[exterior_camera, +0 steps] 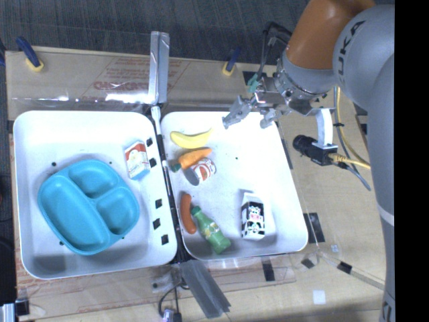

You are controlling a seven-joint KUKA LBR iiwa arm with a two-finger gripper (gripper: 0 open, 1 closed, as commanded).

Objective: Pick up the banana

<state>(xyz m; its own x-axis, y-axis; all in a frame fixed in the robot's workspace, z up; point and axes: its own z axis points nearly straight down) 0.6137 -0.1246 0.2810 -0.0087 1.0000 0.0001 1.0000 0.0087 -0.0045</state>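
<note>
Lying near the right white bin's [289,180] top-left edge, the curved yellow banana [190,137] has bare floor to its right; the end effector [251,115] hovers spread wide, holding nothing.

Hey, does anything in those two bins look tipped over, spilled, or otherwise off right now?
Nothing looks spilled or broken. The green bottle and the small can lie on their sides in the right bin, like loose stock. The banana rests untouched near that bin's far left corner, with the gripper open above the bin's far edge.
</note>
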